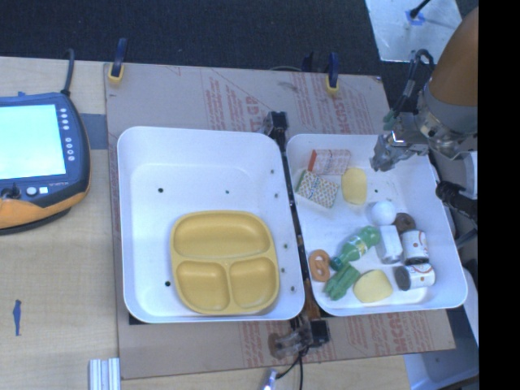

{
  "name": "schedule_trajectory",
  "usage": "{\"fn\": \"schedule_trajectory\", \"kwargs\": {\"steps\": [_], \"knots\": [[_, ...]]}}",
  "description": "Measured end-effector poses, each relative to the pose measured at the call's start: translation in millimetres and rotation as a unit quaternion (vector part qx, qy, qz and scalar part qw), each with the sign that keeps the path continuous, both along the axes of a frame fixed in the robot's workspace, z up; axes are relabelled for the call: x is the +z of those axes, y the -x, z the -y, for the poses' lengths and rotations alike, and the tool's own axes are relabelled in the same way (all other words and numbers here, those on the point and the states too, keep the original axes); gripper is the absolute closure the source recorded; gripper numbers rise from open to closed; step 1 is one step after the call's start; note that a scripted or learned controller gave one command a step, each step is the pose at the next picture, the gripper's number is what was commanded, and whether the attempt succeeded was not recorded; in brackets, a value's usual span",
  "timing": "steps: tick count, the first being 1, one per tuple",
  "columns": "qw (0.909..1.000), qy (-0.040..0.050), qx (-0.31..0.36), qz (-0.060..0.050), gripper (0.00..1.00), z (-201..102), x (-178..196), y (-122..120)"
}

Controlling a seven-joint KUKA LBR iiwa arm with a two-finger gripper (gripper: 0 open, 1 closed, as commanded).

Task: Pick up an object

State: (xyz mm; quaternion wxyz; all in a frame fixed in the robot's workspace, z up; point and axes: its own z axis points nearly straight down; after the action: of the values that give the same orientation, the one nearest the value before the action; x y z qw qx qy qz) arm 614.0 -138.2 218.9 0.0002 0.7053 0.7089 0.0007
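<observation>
Fingers point(384, 162) above right bin point(443, 218), grip state unclear — you drop onto yellow block point(354, 184) just left-below, clear of ball point(382, 212).

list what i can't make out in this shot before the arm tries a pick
- Gripper, camera view: small and dark over the right bin; the fingertips blur together, so their state is unreadable.
- Arm, camera view: cut off by the right edge above the wrist.
- Small dark item beside the white can: too small to identify.
- Patterned packets: print too blurred to read.
</observation>
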Motion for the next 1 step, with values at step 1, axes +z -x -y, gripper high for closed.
{"fn": "schedule_trajectory", "kwargs": {"steps": [1], "knots": [[1.0000,0.0000,-0.001,-0.002,0.00,0.7,-1.7,1.1]]}}
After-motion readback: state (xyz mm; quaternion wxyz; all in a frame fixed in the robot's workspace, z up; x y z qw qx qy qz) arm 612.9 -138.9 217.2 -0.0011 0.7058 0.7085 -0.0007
